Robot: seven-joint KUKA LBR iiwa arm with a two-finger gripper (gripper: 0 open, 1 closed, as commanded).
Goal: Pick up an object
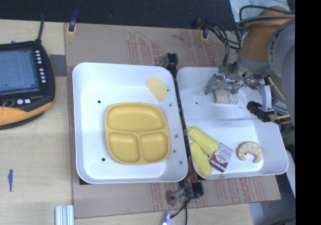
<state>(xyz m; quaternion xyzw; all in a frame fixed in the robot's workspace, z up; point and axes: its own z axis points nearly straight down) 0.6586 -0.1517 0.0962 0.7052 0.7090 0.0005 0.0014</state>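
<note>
End effector [225,88] clamped on small pale speckled block [226,98], over right bin [200,81].

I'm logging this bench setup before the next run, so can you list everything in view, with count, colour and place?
white bins: two, white, side by side on the bench
divided plate: one, yellow, middle of the left bin
flat oval piece: one, pale yellow, upper right of the left bin
corn cobs: two, yellow, lower left of the right bin
small packet: one, red and white, beside the corn
croissant: one, tan, lower right of the right bin
speckled block: one, whitish-green, upper right bin, directly under the end effector
tablet pendant: one, black and orange, left of the bins
end effector: one, grey metal, over the right bin
</note>
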